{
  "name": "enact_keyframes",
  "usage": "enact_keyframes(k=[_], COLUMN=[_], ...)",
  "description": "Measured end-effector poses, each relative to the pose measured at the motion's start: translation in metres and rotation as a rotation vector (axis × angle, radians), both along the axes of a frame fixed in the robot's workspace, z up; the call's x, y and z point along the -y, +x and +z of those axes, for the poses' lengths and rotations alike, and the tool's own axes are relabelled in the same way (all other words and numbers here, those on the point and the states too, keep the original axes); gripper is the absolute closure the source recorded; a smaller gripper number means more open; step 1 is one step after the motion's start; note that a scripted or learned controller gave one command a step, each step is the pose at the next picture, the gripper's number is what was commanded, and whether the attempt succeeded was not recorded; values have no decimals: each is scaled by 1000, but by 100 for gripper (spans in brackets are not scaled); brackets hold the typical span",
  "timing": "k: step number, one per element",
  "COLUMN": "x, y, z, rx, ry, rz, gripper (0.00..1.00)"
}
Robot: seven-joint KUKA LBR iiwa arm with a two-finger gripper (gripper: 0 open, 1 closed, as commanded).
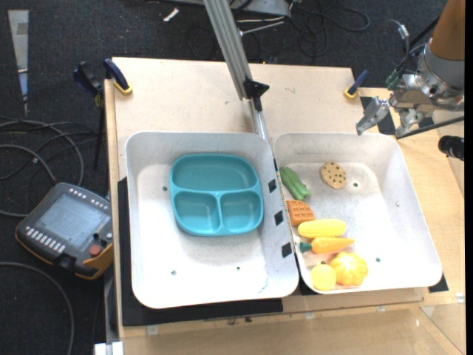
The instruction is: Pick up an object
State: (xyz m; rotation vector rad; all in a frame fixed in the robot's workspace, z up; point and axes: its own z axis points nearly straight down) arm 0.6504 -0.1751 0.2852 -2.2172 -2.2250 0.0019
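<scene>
2 bins | left bin [148,272]: teal tray [216,194] | right bin [399,228]: cookie [333,174] at 12, toy foods at 7 | gripper [390,120] at 2 beyond rim, fingers spread, holding nothing

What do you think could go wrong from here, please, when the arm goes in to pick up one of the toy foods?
1. The corn, carrot, waffle and two yellow pieces sit packed together against the right bin wall, so a grasp there may catch two items or hit the wall.
2. The cookie lies flat, so fingers may slide over it.
3. The gripper sits outside the bin's upper corner; a low approach might clip the rim.
</scene>
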Motion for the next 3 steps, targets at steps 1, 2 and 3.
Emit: enact_keyframes(k=[1,2,3], x=[0,-3,-8], y=[0,6,-1], z=[0,-62,-109], rx=[-1,-4,-4], ry=[-1,1,1], rz=[0,1,-2], gripper=[0,0,0])
